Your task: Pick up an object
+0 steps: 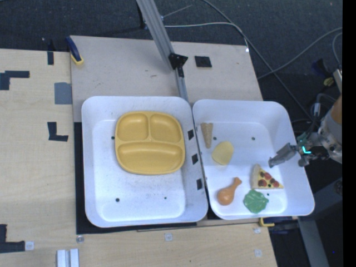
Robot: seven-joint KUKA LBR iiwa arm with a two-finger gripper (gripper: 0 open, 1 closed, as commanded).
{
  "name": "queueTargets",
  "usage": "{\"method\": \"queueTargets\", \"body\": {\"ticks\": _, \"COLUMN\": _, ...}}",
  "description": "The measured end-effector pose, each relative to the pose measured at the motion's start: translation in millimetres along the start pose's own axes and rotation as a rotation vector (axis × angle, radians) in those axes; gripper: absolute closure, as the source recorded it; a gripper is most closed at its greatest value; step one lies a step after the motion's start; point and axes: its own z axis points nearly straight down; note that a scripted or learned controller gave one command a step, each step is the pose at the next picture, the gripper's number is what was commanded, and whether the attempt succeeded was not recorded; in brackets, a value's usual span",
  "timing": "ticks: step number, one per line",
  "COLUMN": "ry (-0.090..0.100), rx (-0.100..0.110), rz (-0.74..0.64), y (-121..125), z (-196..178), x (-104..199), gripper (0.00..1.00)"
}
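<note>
Toys lie scattered in the right bin (278,113), the one my gripper (276,161) hangs over at its outer wall. Nothing sits between my fingers; whether they stand apart or together I cannot tell, since they read as one grey wedge from this angle.

Closest to me, just below and slightly inward of my tip, is the pizza slice (266,179). Beyond it lies the green piece (255,201), with the drumstick (228,191) further inward beside that. Further across from me sit the pale yellow round piece (222,152) and the cone (207,133), close to the wall shared with the left bin (92,149), where the yellow divided plate (149,142) rests.

My judgement: the pizza slice is the nearest target but flat, so I should come straight down with the fingers spanning its narrow width, low enough to catch its edges. The drumstick, gripped across its thin shaft, may be the safer choice.

My wrist and arm are cut off at the frame edge, and the green piece's exact shape is hard to make out.
</note>
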Motion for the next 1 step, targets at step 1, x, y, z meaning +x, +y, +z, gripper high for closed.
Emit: {"method": "queueTargets", "body": {"ticks": 1, "ry": 0.0, "rx": 0.0, "rz": 0.0, "y": 0.1, "z": -0.2, "x": 0.0, "gripper": 0.0}}
